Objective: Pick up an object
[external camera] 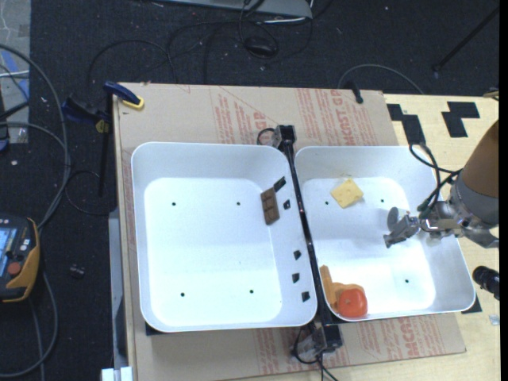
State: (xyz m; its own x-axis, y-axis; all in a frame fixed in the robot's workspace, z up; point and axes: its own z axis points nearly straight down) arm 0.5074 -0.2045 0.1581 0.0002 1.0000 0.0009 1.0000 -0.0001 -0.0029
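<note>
Hovering in the right bin (pixel 444 292), our claw (pixel 394 233) holds nothing; we cannot tell its opening. Nearest candidate, yellow block (pixel 347 193), lies up-left; orange-red object (pixel 350 300) sits at the bin's front-left corner.

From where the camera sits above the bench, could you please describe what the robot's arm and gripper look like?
The arm enters from the right as a rounded bulk with an orange-brown band above the wrist. Below it sits a grey metallic wrist section, with dark cables looping along it. The gripper is small, grey and angular, reaching over the right bin. No markings are legible on it.
</note>
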